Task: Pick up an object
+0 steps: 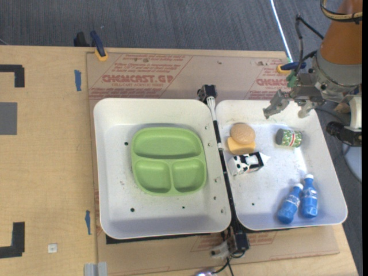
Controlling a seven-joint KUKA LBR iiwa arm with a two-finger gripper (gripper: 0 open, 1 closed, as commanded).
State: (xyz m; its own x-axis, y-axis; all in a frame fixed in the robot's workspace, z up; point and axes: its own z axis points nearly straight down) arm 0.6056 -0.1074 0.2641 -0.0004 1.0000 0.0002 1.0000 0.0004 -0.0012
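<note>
Nearest me in the right-hand bin (330, 177), two blue bottles (299, 200) lie side by side, likely light, hard and apt to roll, so I'd take one across its middle. Further back sit a black-and-white toy (248, 163), a burger-like toy (242, 137) and a small green can (288, 137). Beyond, the gripper (290, 105) hangs over the far rim, jaws spread wide, holding nothing.

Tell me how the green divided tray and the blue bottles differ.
The green divided tray lies alone in the left bin; the blue bottles lie in the right bin among other items. The tray is wide and flat, the bottles slim and small.
</note>
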